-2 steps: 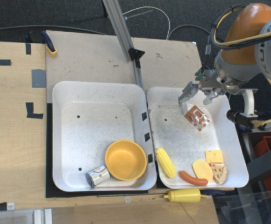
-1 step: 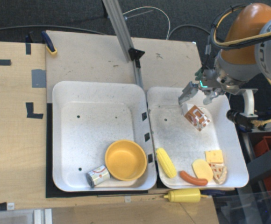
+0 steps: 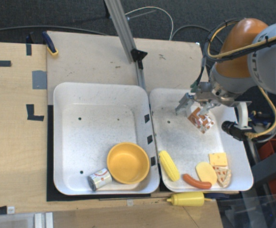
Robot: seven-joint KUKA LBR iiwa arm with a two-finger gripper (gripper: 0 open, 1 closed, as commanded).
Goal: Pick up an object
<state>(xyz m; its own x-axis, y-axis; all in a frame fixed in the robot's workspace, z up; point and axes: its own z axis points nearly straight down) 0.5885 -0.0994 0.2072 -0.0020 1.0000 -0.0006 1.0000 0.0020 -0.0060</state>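
**Gripper spread above the right bin, the small red-and-white packet just beside its right finger**

Nearest the camera, along the front of the right bin (image 3: 162,99), lie a corn cob (image 3: 169,165), a sausage (image 3: 196,181), a pale yellow slice (image 3: 206,172) and a cheese wedge (image 3: 218,159); a mustard bottle (image 3: 189,199) rests on the bench outside the rim. In the left bin (image 3: 62,127) sit a yellow bowl (image 3: 127,162) and a small can (image 3: 99,179). Farther back, the gripper (image 3: 193,106) hangs over the right bin's far half with its fingers splayed apart, nothing between them. The red-and-white packet (image 3: 201,119) lies just below and to the right of the gap, under the right finger, not centred. By my reading, the coming move turns on shifting slightly right and toward the camera before descending.
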